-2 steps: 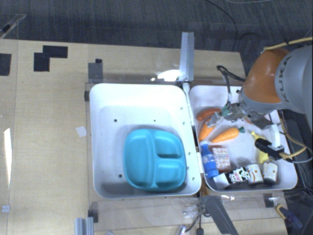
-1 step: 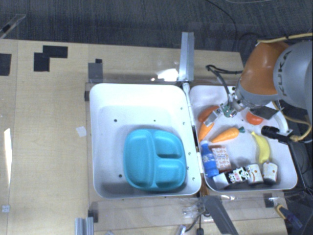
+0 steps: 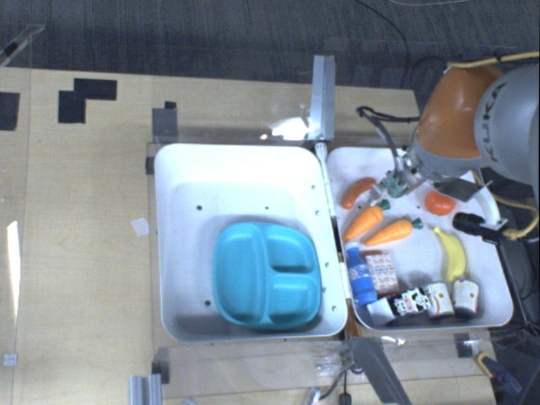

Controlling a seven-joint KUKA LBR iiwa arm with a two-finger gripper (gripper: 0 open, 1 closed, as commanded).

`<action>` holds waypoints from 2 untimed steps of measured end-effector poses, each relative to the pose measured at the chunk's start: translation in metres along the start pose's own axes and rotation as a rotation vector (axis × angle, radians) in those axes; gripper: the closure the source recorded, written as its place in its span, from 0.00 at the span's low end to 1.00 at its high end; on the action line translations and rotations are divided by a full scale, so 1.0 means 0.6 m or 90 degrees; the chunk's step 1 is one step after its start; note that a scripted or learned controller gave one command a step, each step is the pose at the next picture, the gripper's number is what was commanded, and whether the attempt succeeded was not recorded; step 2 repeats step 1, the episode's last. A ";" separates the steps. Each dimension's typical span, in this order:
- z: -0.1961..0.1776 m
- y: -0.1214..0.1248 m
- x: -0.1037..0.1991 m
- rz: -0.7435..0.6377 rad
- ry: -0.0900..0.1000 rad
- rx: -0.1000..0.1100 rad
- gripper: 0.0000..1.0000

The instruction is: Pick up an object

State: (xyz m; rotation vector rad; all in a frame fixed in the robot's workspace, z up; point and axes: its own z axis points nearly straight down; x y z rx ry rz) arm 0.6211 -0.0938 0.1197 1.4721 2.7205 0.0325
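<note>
My gripper [image 3: 391, 186] hangs low over the back of the right bin [image 3: 503, 310], reaching in from the right. It sits just right of an orange-red sausage [image 3: 356, 191] and just above the green tops of two carrots [image 3: 363, 223] [image 3: 390, 232]. Nothing shows between it and these. A red tomato [image 3: 439, 202] lies to its right, partly under the wrist. A yellow banana [image 3: 454, 254] lies further front right.
Along the right bin's front lie a blue bottle [image 3: 361, 277], a small printed packet [image 3: 384, 270], a cow-patterned carton [image 3: 414, 302] and a small can [image 3: 466, 296]. The left bin [image 3: 181, 184] holds a blue divided plate [image 3: 268, 272]. A metal post [image 3: 323, 91] stands behind the bins.
</note>
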 end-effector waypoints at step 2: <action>-0.166 0.077 0.001 -0.014 0.017 0.021 1.00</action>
